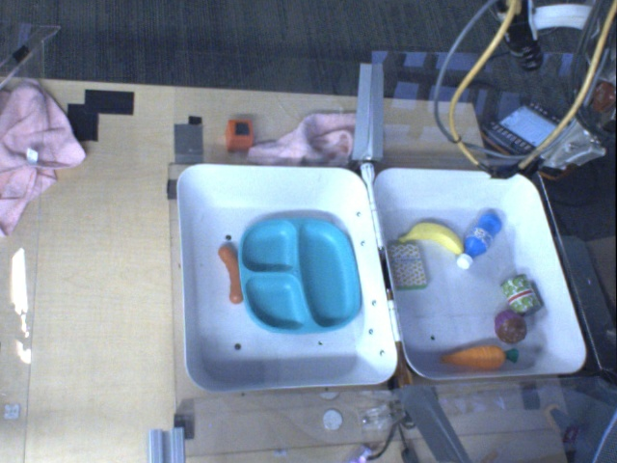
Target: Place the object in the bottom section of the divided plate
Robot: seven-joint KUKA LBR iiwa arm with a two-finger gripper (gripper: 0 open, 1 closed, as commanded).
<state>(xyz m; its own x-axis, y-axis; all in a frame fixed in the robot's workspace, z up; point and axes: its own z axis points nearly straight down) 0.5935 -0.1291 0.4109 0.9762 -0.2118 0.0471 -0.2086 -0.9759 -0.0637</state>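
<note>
A blue divided plate (328,268) lies in the middle of the left bin (280,365). It has two small sections on its left and one long section on its right, and all three are bare. A thin orange sausage-like piece (232,273) lies on the bin floor just left of the plate. The right bin (453,201) holds a banana (434,235), a blue bottle with a white cap (480,235), a green patterned pad (408,265), a small green can (521,294), a dark red round fruit (510,327) and a carrot (474,358).
A pink cloth (307,141) and a small orange block (239,133) lie behind the left bin. Another pink cloth (34,143) hangs at the far left. Yellow and grey cables (482,56) and a tablet-like device (525,128) sit at the back right.
</note>
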